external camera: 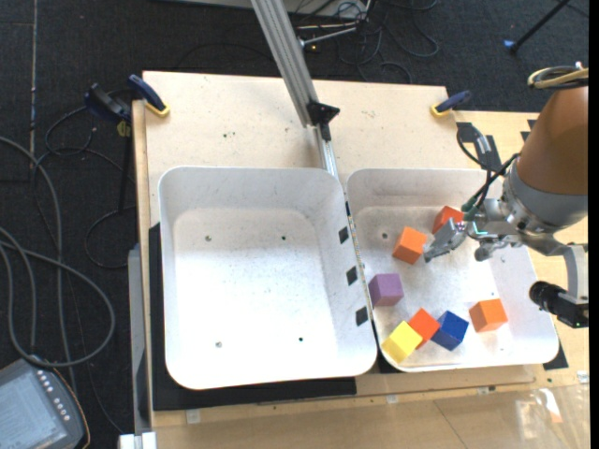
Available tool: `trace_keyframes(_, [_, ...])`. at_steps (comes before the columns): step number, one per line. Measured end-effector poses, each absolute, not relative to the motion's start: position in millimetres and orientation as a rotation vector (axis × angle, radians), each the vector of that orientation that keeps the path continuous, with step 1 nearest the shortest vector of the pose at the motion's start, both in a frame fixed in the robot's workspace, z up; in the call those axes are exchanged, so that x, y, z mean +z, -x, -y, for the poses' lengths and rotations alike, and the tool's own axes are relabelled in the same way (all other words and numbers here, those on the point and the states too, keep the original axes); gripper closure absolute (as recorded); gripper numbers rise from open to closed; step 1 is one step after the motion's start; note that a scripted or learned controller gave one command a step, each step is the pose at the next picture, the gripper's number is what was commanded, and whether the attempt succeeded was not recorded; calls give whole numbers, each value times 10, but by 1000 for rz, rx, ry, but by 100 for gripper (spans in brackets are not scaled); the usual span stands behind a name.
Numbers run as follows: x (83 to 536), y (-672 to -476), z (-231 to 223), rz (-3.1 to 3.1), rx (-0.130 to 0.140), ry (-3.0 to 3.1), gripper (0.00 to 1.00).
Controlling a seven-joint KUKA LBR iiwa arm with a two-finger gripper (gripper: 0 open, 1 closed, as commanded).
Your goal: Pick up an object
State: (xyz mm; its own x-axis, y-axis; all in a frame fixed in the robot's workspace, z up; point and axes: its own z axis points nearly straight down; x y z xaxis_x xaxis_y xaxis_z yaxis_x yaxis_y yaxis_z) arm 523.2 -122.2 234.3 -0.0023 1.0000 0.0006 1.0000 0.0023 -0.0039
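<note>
The right bin (pixel 524 344) holds several coloured blocks. An orange block (pixel 409 245) lies near its middle, with a red-orange block (pixel 448 219) just behind and to the right. My gripper (pixel 440 244) hangs low between these two, right beside the orange block's right side, with nothing visibly held. Nearer the front lie a purple block (pixel 386 289), a yellow block (pixel 402 341), a small orange-red block (pixel 423 325), a blue block (pixel 451 329) and another orange block (pixel 488 314).
The left bin (pixel 178 251) sits beside the right one, their walls meeting at the centre. A slanted metal rail (pixel 285 50) runs from the top down to the bins' shared back edge. Clamps (pixel 150 96) hold the board's back corners.
</note>
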Motion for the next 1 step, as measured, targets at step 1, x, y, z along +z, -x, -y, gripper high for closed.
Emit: trace_keyframes(1, [2362,-5239,1224,2221,0,2222,0])
